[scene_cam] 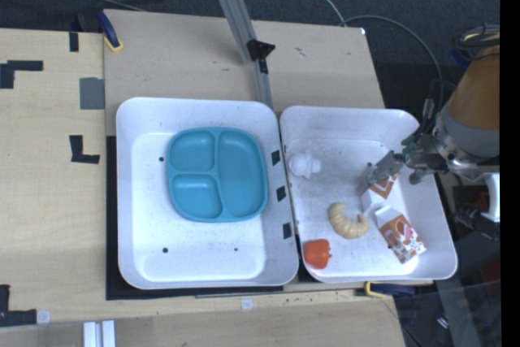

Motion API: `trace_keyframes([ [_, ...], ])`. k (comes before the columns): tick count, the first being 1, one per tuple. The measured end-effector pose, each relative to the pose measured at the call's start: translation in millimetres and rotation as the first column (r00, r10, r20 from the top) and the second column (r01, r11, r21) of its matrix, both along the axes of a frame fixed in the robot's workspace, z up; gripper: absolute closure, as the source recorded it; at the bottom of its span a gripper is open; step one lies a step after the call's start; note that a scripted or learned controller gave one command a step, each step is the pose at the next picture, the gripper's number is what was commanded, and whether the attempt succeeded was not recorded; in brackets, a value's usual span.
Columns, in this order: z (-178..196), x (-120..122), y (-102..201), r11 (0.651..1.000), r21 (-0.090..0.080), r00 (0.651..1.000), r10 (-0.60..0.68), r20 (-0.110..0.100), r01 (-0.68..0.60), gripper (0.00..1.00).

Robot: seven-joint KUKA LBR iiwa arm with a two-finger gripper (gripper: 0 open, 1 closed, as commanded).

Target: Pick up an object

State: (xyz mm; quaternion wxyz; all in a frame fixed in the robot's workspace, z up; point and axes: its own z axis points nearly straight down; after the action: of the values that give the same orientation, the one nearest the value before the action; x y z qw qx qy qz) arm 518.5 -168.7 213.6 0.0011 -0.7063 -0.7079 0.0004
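The pale wooden bench bears 2 shallow white bins side by side, touching. The left bin and the right bin rest on a tan board. A grey metal pole crosses the board aslant.

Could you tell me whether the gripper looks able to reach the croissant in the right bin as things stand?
Probably yes: the croissant lies uncovered on the bin floor, apart from the cartons, with the gripper just above and right of it.

Teal plate, white bins, perhaps orange-red pepper.
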Motion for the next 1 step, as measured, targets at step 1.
trace_keyframes([
  [1, 0.1, 0.0, -0.2, 1.000, 0.000, 1.000, 0.000, 0.000, 0.000, 0.00],
])
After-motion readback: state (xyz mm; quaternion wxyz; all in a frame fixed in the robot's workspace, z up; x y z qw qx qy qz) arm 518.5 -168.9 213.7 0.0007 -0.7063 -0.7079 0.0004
